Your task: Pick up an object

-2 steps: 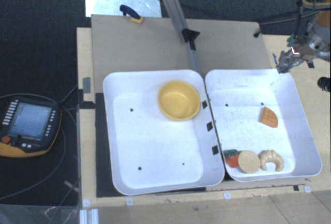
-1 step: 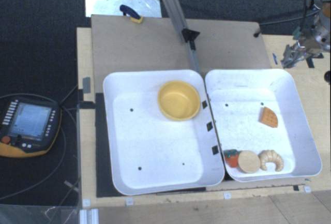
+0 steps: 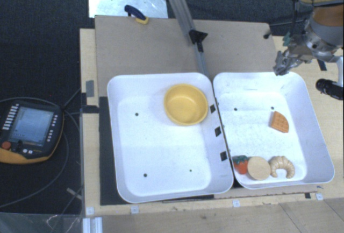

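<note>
Glossy plastic bowl (image 3: 186,104) — matt bins (image 3: 161,173)

Bright, even overhead light; slightly soft focus.

yellow bowl (image 3: 186,104), white bins (image 3: 161,183), orange waffle (image 3: 279,122), tan croissant (image 3: 282,166), red tomato (image 3: 240,163)

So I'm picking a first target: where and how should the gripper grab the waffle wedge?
The waffle lies flat and alone on the right bin floor, clear of the walls and of the croissant. Probably come straight down from above and pinch across its two straight edges near the middle; the wedge is thin, so the fingers would need to reach the floor. The gripper hangs above the bin's far rim.
</note>
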Robot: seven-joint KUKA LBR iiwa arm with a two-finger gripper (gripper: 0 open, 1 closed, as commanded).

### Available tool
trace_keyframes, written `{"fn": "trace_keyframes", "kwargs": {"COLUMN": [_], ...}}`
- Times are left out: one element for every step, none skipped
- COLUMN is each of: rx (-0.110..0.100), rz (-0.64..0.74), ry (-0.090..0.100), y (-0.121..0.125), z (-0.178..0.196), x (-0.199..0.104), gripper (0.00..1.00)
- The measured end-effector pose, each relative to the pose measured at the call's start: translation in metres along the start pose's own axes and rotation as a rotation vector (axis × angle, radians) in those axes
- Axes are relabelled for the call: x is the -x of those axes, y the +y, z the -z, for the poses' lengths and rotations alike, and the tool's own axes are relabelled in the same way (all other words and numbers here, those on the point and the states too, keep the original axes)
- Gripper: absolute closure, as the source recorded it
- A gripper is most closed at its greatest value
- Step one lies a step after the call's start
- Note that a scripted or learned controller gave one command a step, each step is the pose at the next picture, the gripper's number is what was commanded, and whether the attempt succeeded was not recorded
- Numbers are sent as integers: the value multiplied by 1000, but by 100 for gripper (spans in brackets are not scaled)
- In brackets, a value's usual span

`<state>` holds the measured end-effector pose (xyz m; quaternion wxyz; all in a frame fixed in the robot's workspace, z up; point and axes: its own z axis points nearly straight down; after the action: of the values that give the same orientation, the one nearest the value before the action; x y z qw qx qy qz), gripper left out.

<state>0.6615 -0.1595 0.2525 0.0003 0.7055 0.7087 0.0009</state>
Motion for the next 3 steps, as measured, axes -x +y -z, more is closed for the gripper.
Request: {"fn": "trace_keyframes", "kwargs": {"rx": [0, -1, -1], "rz": [0, 0, -1], "ry": [0, 0, 0], "y": [4, -7, -3], "z": [1, -11, -18], "x": [-59, -112, -168], "gripper": [100, 100, 100]}}
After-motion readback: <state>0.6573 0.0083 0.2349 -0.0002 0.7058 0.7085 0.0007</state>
